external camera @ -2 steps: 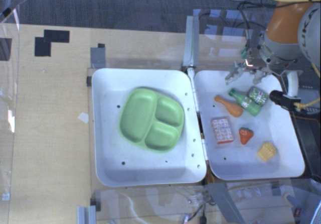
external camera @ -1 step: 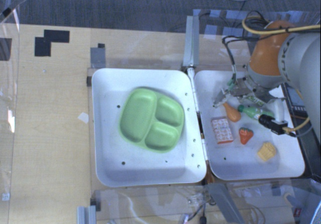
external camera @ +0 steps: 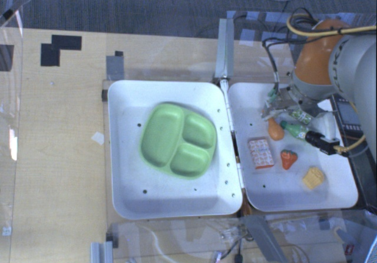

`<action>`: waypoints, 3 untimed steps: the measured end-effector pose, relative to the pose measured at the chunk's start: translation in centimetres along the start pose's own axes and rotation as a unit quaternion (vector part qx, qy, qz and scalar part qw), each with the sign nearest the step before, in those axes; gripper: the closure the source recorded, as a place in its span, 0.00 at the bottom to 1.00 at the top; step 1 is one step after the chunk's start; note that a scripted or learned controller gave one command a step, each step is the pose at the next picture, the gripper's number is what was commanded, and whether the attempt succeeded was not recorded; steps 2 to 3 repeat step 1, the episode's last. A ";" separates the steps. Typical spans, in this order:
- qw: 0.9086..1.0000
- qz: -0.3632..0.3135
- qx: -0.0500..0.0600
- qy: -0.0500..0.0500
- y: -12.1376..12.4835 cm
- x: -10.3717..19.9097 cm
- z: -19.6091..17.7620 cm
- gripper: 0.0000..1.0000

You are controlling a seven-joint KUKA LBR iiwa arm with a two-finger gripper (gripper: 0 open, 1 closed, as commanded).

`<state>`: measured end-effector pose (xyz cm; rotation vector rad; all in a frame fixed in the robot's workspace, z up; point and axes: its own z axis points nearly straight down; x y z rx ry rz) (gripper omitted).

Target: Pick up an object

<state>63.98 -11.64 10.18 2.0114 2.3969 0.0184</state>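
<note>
My gripper (external camera: 275,108) hangs low over the back of the right bin (external camera: 336,200), reaching in from the right under the arm's orange band. Just in front of it lies a small orange oval object (external camera: 275,131), touching or nearly touching the gripper's tip. A green bottle-like piece (external camera: 294,131) lies right beside the orange one. Farther forward rest a pink and white speckled block (external camera: 260,153), a red strawberry-like piece (external camera: 288,159) and a yellow chunk (external camera: 313,178). Nothing is visibly held.
The left bin (external camera: 123,197) holds a green three-compartment plate (external camera: 178,140). A metal divider (external camera: 232,138) separates the two bins. Cables and the arm's black cable connector (external camera: 321,141) hang over the right bin's back right part.
</note>
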 end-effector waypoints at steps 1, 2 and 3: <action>0.999 -0.046 0.004 0.001 3.6 6.5 -8.5 1.00; 0.999 -0.046 0.004 0.001 3.6 6.5 -8.5 1.00; 0.999 -0.046 0.004 0.001 3.6 6.5 -8.5 1.00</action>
